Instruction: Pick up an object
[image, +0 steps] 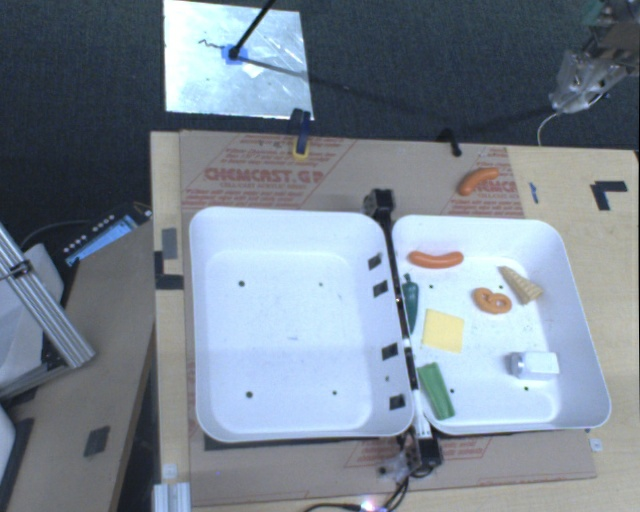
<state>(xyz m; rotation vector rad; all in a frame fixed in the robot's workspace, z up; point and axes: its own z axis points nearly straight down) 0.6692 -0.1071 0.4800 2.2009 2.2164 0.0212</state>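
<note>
- Bins sit side by side on the worktop (330, 165); the right bin (570, 300) holds every loose item.
- Tool (590, 75) hangs at the top right corner, partly cut off and blurred, well apart from the bins.
- Yellow square (444, 330), green block (435, 390), sausage (436, 259), cone (521, 285), pretzel (491, 300) and white piece (533, 364) lie in that bin.
- A second sausage (478, 181) lies on the worktop outside.

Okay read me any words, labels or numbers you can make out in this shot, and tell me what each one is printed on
"CHEMCAST GP": red print on the brown board under the bins, above the left bin; the last letters are partly hidden by a yellow clip.
More red print shows on the board beside the sausage and along its front edge: too small and blurred to read.
The grey device at the left bears marks too small to read.
</note>
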